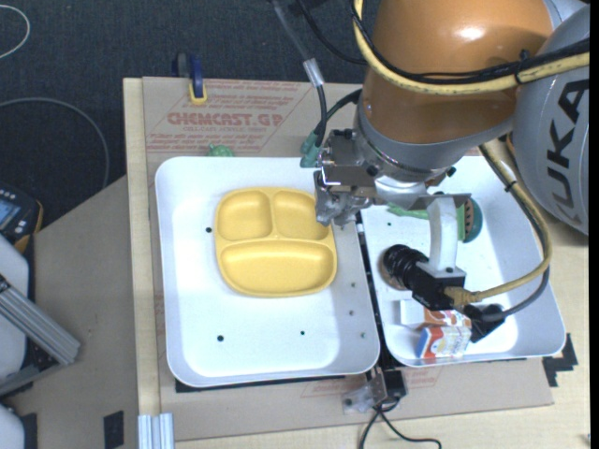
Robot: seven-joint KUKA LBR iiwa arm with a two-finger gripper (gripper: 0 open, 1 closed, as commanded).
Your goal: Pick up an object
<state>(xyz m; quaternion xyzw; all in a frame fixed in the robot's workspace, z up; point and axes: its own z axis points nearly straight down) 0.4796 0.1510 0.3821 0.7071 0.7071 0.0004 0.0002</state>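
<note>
Nearest edge: brown board of the surface (pixel 150 251) carries two shallow white bins side by side, their inner rims touching.

Right bin (pixel 529 288), near corner: small carton (pixel 442 337), white with red and orange print. It lies flat on the bin floor, close to the front rim.

Left bin (pixel 182 279): yellow plate (pixel 274 251) with three compartments, one long section toward the near side and two smaller ones behind it. It sits flat, in the middle to far half of the bin, with its right edge near the rim shared with the other bin. A few small dark dots mark the bin floor around it.

Gripper (pixel 332 209): low over the plate's far right corner, just left of the shared rim. Whether it touches the plate: cannot tell. Spread or closed: cannot tell; the metal body hides the tip. Nothing is seen held.

Arm (pixel 449 54): orange band and grey housing, reaching in from the right and covering the far half of the right bin.

Right bin, farther back: green object (pixel 471 218), mostly hidden behind the robot's hardware; shape not readable.

Far side: small green scrap (pixel 221 151) at the left bin's far rim. Red lettering on the board beyond. Blue and yellow clamp (pixel 196 75) on the board's far edge.
</note>
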